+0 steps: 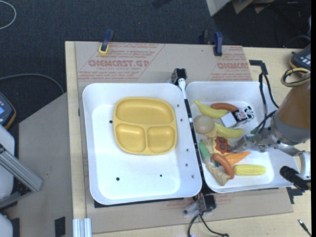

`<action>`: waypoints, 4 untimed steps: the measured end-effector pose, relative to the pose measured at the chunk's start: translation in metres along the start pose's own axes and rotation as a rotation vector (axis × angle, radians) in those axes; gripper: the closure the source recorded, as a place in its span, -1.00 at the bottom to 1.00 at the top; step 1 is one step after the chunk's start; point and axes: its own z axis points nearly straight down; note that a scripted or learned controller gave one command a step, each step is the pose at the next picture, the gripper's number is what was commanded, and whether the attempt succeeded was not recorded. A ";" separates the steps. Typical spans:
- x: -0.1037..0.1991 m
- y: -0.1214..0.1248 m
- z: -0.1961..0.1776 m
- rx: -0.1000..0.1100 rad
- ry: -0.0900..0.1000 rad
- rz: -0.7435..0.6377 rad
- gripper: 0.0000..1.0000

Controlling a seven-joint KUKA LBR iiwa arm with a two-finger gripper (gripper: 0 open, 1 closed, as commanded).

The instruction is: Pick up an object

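Yellow compartment tray (145,125) lies in the left bin (98,147). In the right bin (210,90) I see toy food: bananas (208,109), a corn cob (249,170), a carrot (236,157). My pincer (245,143) hangs just above the carrot; I cannot tell its state.

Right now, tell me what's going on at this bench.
A grey arm with an orange band reaches in from the right over the right bin, which holds a heap of toy food: bananas, a sausage, a carrot, a corn cob and more. Its gripper is down among the pile near the carrot, with nothing seen lifted yet. The left bin holds a yellow divided plate.
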 end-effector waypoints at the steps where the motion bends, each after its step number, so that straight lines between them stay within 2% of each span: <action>1: -0.001 0.001 -0.013 -0.006 -0.003 0.001 1.00; 2: -0.001 0.004 -0.076 -0.013 -0.006 -0.001 1.00; 3: 0.002 0.008 -0.120 -0.013 -0.006 -0.002 1.00; 4: 0.002 0.009 -0.144 -0.011 -0.006 -0.002 1.00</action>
